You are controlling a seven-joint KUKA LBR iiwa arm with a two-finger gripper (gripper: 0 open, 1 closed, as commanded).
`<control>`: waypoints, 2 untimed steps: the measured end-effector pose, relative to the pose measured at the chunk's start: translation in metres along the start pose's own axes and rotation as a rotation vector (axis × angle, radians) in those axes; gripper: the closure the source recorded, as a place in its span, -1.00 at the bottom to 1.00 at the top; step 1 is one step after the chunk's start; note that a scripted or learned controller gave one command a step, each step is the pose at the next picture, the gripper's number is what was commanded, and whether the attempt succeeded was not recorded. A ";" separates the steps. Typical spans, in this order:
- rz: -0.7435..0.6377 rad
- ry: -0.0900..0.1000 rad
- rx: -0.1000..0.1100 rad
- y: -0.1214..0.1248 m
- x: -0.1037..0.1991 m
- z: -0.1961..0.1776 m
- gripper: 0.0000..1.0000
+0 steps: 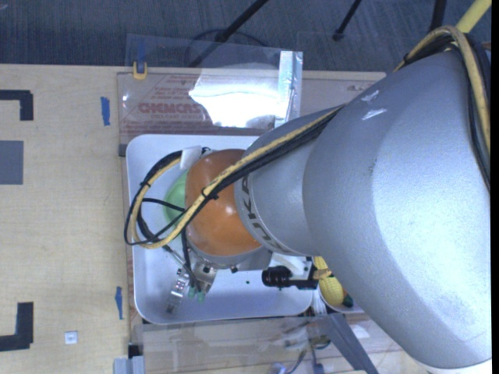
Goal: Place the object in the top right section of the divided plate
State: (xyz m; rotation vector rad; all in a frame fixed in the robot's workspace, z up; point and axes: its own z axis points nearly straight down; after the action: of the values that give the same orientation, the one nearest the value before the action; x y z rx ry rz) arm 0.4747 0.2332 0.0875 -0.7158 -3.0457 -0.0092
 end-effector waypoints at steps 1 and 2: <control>0.002 -0.013 -0.007 0.002 -0.004 -0.011 1.00; -0.001 -0.006 -0.005 0.003 0.000 -0.010 -1.00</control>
State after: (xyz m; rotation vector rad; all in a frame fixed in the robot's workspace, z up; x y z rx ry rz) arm 0.4763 0.2355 0.0970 -0.7151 -3.0527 -0.0147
